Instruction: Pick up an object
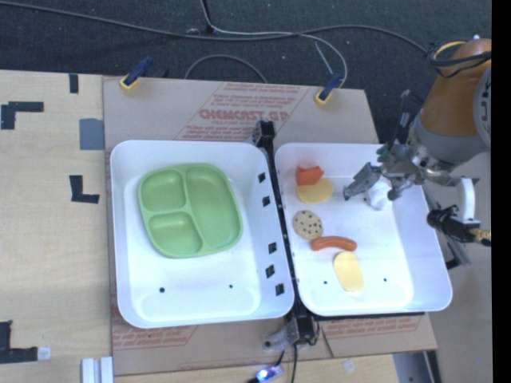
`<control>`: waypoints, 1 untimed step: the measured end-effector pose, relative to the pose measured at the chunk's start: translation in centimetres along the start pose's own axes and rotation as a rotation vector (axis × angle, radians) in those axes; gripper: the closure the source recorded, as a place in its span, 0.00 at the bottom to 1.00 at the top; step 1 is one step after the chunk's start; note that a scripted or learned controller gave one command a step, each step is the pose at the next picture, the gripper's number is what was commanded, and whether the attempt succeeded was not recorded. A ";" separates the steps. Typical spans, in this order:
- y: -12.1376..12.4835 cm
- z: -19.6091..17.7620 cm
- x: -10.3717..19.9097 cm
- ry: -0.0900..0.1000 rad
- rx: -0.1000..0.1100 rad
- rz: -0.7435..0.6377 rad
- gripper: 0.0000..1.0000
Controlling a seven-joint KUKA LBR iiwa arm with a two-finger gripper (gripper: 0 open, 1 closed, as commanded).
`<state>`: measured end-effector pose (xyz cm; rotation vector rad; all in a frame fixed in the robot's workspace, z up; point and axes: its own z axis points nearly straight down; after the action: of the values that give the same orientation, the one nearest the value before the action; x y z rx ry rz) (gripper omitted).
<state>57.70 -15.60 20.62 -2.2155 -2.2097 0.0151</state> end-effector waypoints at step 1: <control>0.3 -0.9 0.1 -0.002 -0.014 -0.004 0.00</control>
<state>57.98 -15.53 21.48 -2.2190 -2.2219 0.0017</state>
